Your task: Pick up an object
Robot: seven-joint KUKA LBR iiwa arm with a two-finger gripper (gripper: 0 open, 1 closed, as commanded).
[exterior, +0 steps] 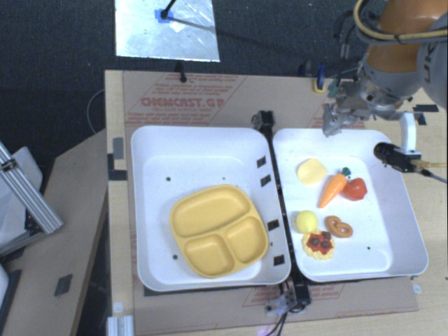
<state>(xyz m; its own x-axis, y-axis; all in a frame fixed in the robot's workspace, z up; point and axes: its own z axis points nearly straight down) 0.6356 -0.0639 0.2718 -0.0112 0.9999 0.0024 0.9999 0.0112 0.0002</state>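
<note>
So the arm's claw [336, 123] hangs over the far edge of the right bin [399, 250], up near its back left corner, and honestly I can't tell how it's set from this angle, it's just a grey blob against the rim; nothing visible in it. All the pickable stuff sits in that right bin: a pale yellow chunk [311, 171] nearest the claw, a toy carrot [332, 190] lying at a slant just right of it, with a red pepper-looking thing [355, 188] touching the carrot's leafy end. Further toward the front there's a little yellow round fruit [306, 221], a pretzel [339, 226] just beside it, and a mini pizza [319, 244] right below those two. The left bin [150, 187] has a yellow divided tray [218, 229] with three compartments, sitting a bit crooked. Both bins rest on the surface [133, 110].
</note>
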